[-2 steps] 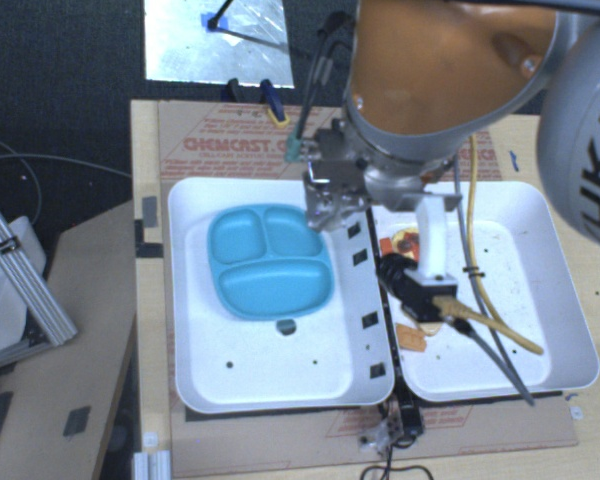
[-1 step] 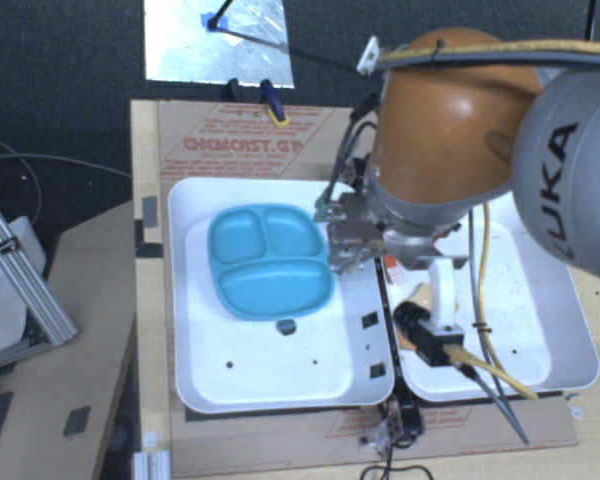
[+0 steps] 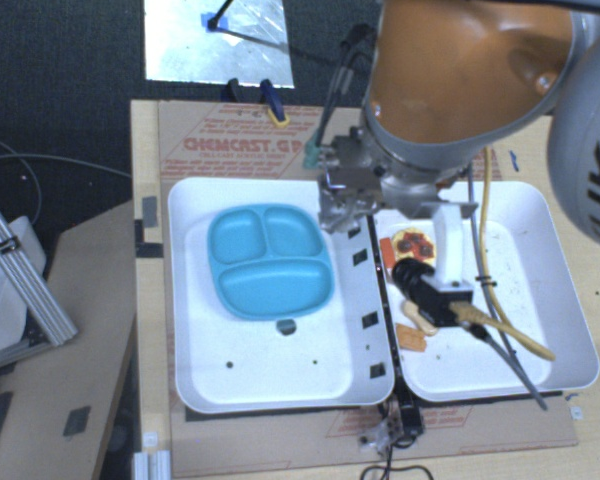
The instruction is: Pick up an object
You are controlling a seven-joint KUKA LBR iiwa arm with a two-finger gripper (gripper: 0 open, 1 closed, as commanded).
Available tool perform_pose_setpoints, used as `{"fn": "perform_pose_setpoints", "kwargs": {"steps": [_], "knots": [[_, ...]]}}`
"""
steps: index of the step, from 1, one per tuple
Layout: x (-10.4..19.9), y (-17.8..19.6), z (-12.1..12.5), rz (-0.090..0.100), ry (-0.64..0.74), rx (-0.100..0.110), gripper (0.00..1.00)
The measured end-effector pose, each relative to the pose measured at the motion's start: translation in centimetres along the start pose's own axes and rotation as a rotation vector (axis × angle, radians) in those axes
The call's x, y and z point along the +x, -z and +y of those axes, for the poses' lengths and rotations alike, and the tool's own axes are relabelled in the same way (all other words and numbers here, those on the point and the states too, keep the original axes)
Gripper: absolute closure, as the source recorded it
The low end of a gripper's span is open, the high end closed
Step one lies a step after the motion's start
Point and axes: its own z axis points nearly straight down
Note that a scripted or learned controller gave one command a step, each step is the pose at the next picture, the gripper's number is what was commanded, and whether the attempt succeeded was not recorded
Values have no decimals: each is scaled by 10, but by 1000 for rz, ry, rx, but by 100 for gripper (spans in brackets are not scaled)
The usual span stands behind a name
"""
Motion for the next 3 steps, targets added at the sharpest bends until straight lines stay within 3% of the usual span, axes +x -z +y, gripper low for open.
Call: {"fn": "perform_pose_setpoints", "kwargs": {"steps": [1,2,3], "knots": [[-66,9,0,-5,-12,4,100],[-94,-16,-1,-5,-9,9,100],[-92,29,0,-3,-2,4,100]]}}
